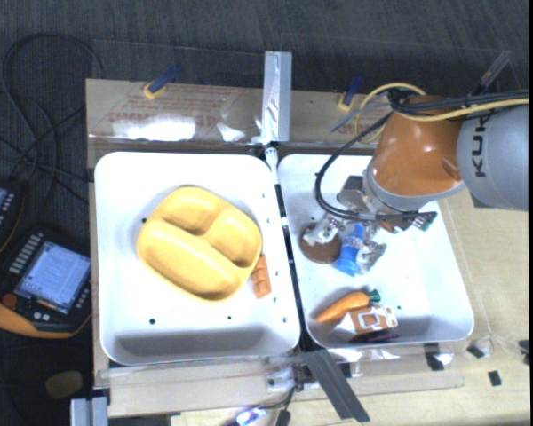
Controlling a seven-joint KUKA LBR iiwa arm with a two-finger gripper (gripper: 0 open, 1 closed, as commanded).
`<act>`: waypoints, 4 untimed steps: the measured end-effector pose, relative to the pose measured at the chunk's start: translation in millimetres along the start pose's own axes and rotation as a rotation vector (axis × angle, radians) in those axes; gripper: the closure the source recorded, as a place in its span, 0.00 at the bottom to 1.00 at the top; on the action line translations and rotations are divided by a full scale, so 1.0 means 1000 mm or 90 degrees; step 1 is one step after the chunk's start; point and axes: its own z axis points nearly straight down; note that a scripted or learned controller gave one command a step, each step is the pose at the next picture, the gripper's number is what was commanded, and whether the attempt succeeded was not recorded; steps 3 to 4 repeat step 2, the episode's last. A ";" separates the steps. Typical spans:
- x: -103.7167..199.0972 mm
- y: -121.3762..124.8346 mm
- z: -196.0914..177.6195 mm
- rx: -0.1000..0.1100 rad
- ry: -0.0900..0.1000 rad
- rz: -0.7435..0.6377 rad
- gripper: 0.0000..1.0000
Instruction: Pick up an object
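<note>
While the gripper point(345, 242) hangs low in the right bin point(444, 278) over a blue object point(351, 254) and a brown disc point(318, 251), seemingly placed to grab one, I cannot tell its state; a toy carrot point(342, 306) lies nearer.

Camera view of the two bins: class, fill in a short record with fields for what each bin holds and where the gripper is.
left bin: a large yellow object; a small orange piece at its right edge
right bin: a carrot, a small box, a brown object, a blue object
gripper: low over the right bin, at the brown and blue objects
held object: cannot tell
arm: reaches in from the right
</note>
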 end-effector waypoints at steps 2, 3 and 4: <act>0.016 -0.018 -0.121 -0.012 0.010 0.068 0.00; 0.016 -0.018 -0.121 -0.012 0.010 0.068 0.00; 0.016 -0.018 -0.121 -0.012 0.010 0.068 0.00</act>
